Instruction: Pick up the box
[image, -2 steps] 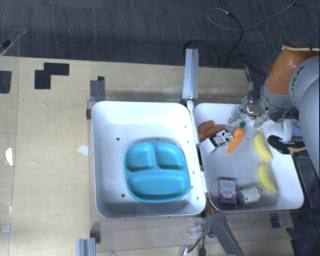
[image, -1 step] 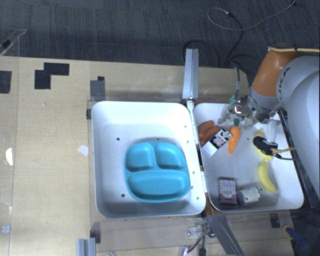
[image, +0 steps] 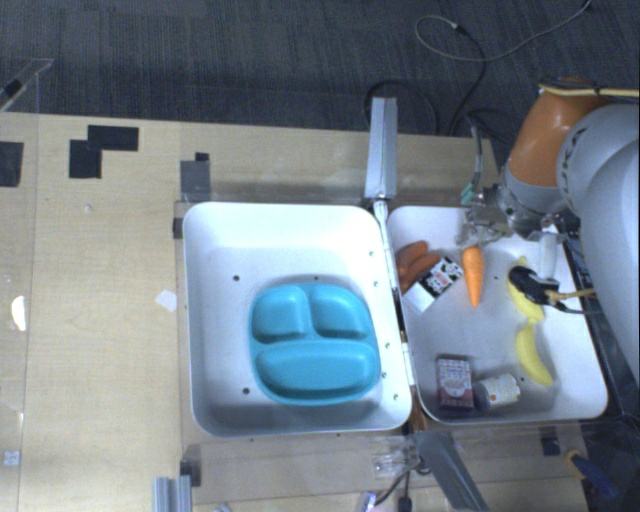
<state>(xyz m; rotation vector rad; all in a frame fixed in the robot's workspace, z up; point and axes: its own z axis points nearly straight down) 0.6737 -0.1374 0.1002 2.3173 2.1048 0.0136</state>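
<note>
The worktop (image: 100, 330) is light wood with black squares (image: 100, 150) stuck near its far edge. Behind it lies a dark grey floor (image: 250, 50). A thin black cable (image: 480, 50) curls across that floor.

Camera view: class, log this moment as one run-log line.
box: near edge of right bin, untouched | claw: far end, above carrot | left bin: blue tray
</note>
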